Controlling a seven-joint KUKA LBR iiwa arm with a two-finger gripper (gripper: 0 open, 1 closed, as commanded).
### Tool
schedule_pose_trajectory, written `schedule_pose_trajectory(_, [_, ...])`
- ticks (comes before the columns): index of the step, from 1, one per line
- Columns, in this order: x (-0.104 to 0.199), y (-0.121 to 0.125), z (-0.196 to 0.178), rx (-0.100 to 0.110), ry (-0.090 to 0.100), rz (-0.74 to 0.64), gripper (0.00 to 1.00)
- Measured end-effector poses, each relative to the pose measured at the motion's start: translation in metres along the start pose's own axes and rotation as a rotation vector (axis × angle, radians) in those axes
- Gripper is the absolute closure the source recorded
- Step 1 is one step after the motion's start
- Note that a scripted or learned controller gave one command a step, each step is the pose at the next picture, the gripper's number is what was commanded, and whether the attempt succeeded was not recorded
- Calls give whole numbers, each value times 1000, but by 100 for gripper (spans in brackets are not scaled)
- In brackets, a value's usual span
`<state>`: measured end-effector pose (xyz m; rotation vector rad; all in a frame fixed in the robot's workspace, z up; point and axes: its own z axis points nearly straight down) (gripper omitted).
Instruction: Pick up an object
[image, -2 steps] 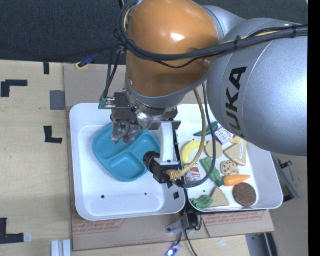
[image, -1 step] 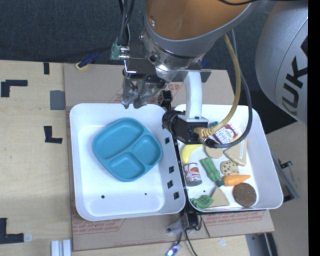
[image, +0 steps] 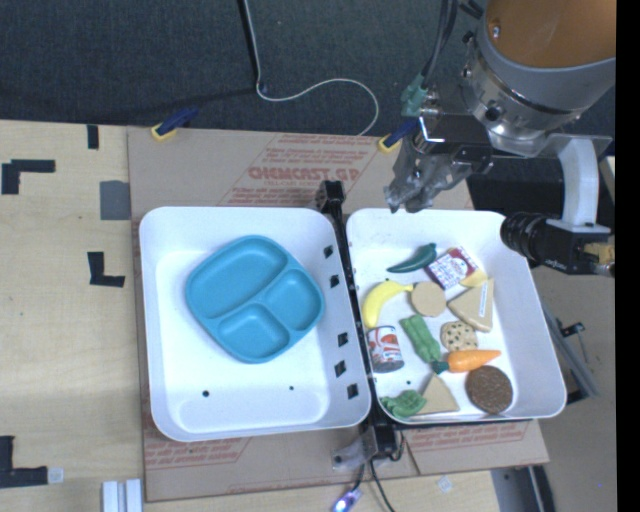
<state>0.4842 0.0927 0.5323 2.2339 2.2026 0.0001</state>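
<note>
The gripper (image: 410, 195) hangs in the upper right of the frame, just above the far rim of the right bin (image: 530, 330), near that bin's upper left corner. Its fingers point down and look close together with nothing between them, though the tips are dark and hard to read.

Below it in the right bin lies a heap of toy food. Nearest is a dark green pepper (image: 412, 260), with a small red packet (image: 450, 267) just beside it. Lower down are a yellow banana (image: 383, 298), a round tan biscuit (image: 428, 299), a wedge of cheese (image: 474, 305), a green pickle (image: 421, 338), a small can (image: 386, 347), a spotted cookie (image: 459, 335), an orange carrot (image: 472, 359) and a brown round patty (image: 490, 388). A green leafy piece (image: 405, 403) sits at the bin's lower left corner.

The left bin (image: 165, 330) holds a blue divided plate (image: 254, 297), tilted across its middle.
</note>
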Motion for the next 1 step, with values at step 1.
schedule_pose_trajectory(1, [9,0,-8,4,2,-15,100])
